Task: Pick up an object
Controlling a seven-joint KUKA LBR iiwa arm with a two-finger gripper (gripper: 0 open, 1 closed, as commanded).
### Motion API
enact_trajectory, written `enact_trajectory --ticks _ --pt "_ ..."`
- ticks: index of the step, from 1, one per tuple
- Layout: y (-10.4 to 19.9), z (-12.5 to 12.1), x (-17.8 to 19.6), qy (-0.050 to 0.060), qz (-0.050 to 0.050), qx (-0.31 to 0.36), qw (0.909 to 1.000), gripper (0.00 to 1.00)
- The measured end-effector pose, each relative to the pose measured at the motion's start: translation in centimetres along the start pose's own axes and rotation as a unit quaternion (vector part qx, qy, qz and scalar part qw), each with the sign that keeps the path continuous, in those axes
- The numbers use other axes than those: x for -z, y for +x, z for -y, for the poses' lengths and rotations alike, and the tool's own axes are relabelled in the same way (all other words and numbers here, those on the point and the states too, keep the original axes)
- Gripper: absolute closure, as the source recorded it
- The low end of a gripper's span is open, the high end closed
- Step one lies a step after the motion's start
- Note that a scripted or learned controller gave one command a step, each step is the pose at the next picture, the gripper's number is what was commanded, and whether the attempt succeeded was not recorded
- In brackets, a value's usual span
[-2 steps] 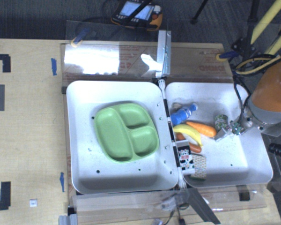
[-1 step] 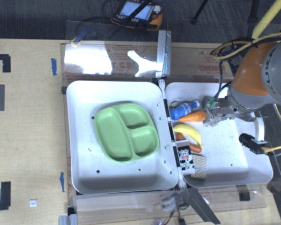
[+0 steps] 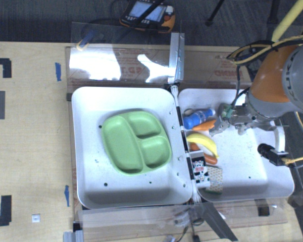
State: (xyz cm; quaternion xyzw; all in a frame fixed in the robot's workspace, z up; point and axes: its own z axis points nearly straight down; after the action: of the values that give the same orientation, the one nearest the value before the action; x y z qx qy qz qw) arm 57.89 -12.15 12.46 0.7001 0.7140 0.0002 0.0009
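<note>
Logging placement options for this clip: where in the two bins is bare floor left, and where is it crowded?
Left bin: bare floor rings the green divided plate, widest along its left side. Right bin: bare patch in the middle and near-right part. Crowded along its left wall, where the blue bottle, banana and small cards lie, with the gripper beside the bottle.

A grey arm's gripper (image 3: 226,121) hovers over the right bin (image 3: 252,178), near a blue bottle (image 3: 197,118), a carrot (image 3: 204,126) and a banana (image 3: 204,143). A green divided tray (image 3: 135,141) sits in the left bin (image 3: 91,110).
</note>
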Motion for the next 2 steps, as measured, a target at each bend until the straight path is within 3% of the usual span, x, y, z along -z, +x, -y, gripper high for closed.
enact_trajectory --ticks 1,2 --pt "0.2 -5.87 -2.91 0.004 -0.004 0.023 0.9997 0.0" --pt "0.47 -6.61 -2.75 0.016 -0.001 0.023 0.9996 0.0"
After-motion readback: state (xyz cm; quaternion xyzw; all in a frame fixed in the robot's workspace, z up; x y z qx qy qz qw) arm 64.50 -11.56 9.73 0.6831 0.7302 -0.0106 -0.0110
